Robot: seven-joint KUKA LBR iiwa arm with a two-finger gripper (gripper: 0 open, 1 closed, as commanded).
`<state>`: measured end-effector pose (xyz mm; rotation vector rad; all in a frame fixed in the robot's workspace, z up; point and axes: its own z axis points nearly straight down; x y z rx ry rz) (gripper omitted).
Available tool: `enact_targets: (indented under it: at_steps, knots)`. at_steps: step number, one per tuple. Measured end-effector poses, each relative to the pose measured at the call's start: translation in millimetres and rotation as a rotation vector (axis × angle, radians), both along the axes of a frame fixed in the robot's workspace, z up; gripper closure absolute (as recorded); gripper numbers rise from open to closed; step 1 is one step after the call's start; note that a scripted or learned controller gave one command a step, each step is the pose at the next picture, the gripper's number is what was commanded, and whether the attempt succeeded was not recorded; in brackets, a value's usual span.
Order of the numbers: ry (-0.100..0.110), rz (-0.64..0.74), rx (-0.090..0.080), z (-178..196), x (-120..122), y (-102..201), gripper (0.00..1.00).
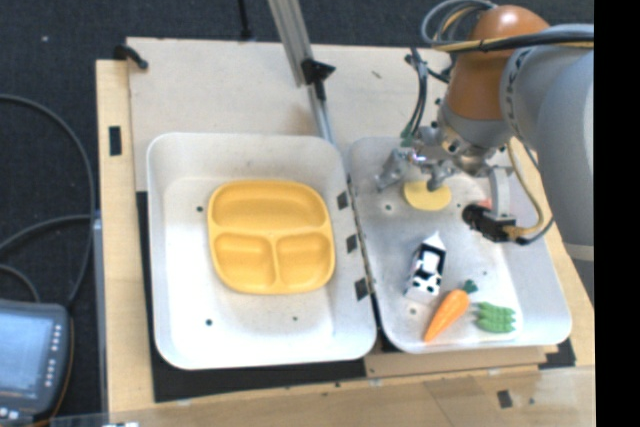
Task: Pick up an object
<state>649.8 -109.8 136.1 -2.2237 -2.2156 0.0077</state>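
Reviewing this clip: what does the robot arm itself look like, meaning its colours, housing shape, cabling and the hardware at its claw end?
The arm is a bulky, rounded light-grey housing with a glossy orange band above the wrist. Grey cables loop up beside the orange section, and thinner wires run down toward the claw, which is a small cluster of dark and metallic parts. A black fitting with a red tip hangs below on a yellowish cable.

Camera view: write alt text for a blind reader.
A grey arm's gripper hangs over a pale yellow disc in the right bin, near a toy cow and carrot. The left bin holds a yellow divided plate.
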Motion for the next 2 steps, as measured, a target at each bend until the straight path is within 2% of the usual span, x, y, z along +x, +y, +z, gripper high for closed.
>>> enact_targets:
  at_steps: [1, 2]
  knots:
    - [-0.009, -0.004, 0.001, 16, 2, -1, 1.00]
    - [-0.011, 0.005, 0.001, 62, 4, 4, 1.00]
